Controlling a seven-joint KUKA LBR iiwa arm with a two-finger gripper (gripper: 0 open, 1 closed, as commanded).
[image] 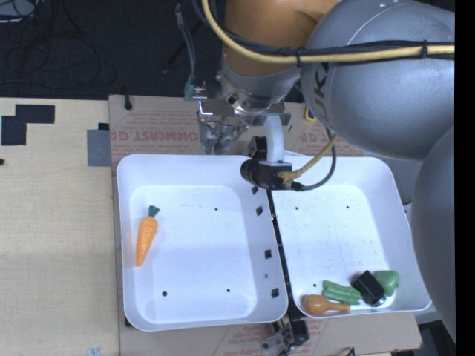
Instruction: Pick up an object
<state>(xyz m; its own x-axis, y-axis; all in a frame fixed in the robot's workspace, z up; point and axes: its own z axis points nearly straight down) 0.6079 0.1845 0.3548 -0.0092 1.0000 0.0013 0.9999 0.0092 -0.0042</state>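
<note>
1. Tool [223, 136] of the grey KUKA arm [386, 73] hangs over the far edge of the left bin [130, 199], close to the cardboard sheet [156, 128] behind it; its metal parts are dark and blurred, so how far it is open cannot be told, and nothing can be made out in its hold.
2. Above it, the arm's orange band [274, 13] and a yellow cable [356, 50] cross the top of the view, while a black fitting [266, 173] with a short cable sits over the seam between the two bins.
3. Toy carrot [146, 236], orange with a green top, lies alone near the left wall of the left bin, its green end pointing toward the far side, well apart from the tool.
4. Right bin [334, 221] keeps its objects clustered in the near right corner: a green pod-shaped toy [341, 292], a black block [368, 288] touching it, a rounded green piece [387, 279] just beyond the block, and an orange-brown pear-shaped toy [325, 305] against the near rim.
5. Both bins rest side by side on the cardboard, which lies on the pale wooden desk [52, 236]; dark patches [30, 121] mark the desk's far left part.
</note>
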